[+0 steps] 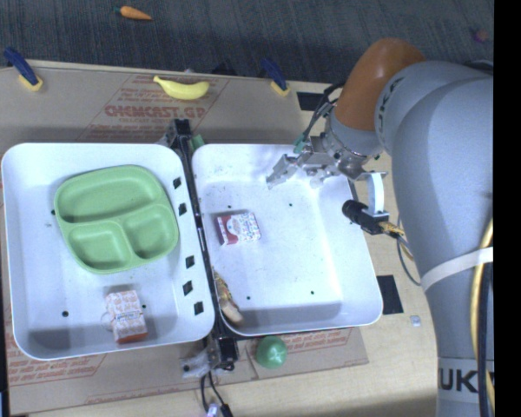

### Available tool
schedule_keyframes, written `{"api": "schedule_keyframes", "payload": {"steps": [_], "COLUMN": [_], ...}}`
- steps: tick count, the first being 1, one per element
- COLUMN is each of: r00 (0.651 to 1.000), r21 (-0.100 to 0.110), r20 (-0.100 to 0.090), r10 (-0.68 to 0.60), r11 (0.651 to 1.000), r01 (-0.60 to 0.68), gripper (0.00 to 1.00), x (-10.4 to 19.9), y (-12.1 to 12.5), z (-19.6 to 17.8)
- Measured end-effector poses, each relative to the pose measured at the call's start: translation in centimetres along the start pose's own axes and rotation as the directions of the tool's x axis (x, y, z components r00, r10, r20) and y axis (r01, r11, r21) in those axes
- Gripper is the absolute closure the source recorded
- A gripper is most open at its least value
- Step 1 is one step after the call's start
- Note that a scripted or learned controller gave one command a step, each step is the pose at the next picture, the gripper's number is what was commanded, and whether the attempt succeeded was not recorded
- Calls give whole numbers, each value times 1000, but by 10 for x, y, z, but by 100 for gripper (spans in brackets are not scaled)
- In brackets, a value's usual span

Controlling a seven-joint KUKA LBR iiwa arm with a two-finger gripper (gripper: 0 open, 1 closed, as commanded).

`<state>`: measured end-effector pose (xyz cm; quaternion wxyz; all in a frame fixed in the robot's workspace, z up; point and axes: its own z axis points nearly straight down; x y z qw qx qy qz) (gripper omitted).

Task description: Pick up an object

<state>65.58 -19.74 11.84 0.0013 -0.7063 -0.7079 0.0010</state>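
Left bin [17, 233]: green divided tray [115, 217], small carton [125, 314] below it. Right bin [330, 259]: red-and-white packet [237, 228] (flat, near the divider). Above its far edge, gripper [286, 170], fingers apparently parted, nothing between them, well apart from packet.

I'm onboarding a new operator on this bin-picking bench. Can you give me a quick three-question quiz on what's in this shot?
1. True or false: the green divided tray lies in the same bin as the red-and-white packet near the divider.
2. Which lies outside both bins? A) green ball B) small carton C) green divided tray
3. Fill in: the yellow banana lies on the cardboard beyond the ____ bin.

Key:
1. False; the tray is in the left bin, the packet in the right bin.
2. A
3. left
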Motion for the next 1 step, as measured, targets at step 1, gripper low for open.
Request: {"api": "schedule_keyframes", "payload": {"steps": [1], "r00": [1000], "r21": [-2], "r20": [-1], "r10": [-2], "r11": [1000], "r01": [2], "gripper": [0], "x": [-13], "y": [-27], "z": [-44]}}
